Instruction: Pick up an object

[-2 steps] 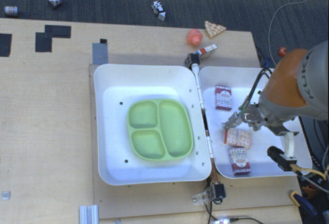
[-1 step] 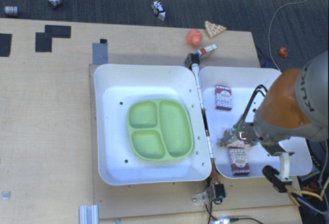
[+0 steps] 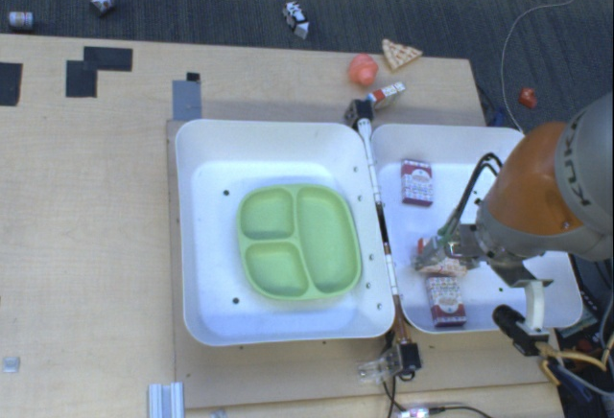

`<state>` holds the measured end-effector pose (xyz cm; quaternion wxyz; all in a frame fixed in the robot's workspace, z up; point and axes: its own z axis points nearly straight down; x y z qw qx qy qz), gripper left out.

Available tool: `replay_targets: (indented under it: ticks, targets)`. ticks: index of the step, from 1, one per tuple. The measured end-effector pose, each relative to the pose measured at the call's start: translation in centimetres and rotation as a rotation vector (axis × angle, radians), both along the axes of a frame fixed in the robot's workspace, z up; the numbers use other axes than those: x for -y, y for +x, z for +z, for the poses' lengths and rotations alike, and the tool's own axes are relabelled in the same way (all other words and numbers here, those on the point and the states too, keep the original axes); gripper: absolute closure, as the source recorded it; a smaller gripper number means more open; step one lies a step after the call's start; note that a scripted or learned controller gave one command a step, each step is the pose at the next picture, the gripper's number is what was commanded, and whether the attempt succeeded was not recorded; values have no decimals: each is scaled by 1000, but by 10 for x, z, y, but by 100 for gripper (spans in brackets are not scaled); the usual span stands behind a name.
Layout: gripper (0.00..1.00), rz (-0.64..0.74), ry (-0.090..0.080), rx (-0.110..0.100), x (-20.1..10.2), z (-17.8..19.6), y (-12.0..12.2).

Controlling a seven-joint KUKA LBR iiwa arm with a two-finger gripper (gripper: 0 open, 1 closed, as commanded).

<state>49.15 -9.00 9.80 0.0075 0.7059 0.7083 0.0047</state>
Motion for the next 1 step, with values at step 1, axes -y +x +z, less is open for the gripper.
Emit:
replay_targets:
  ticks: [1]
  targets:
    - [100, 1, 5, -13, -51, 87, -4]
